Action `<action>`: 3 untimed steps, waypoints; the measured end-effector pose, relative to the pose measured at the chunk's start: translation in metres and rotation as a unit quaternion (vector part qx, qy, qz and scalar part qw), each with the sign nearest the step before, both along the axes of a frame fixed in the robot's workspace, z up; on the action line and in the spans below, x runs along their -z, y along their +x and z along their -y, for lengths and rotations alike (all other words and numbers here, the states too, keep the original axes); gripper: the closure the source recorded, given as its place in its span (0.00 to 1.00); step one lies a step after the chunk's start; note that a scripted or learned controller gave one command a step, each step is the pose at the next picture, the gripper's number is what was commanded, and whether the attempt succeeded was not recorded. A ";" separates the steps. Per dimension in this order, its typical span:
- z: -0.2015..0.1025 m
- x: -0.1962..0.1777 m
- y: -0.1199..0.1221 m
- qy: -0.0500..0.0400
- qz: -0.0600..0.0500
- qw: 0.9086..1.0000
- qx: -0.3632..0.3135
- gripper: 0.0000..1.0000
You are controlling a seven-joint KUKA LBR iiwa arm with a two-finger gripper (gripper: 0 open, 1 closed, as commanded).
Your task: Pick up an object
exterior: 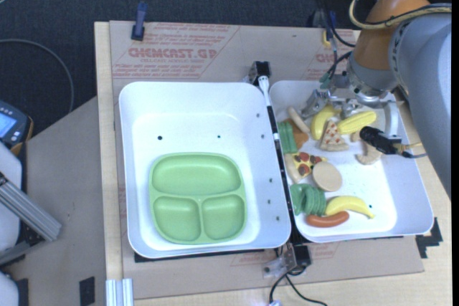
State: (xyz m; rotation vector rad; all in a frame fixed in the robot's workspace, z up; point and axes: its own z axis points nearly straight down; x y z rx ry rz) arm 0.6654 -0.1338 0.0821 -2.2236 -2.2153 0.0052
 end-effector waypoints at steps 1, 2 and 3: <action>-0.040 -0.009 0.001 0.000 0.001 1.000 -0.003 0.00; -0.037 -0.017 -0.002 -0.001 -0.005 1.000 -0.001 1.00; -0.151 -0.110 0.003 0.002 0.008 1.000 -0.008 1.00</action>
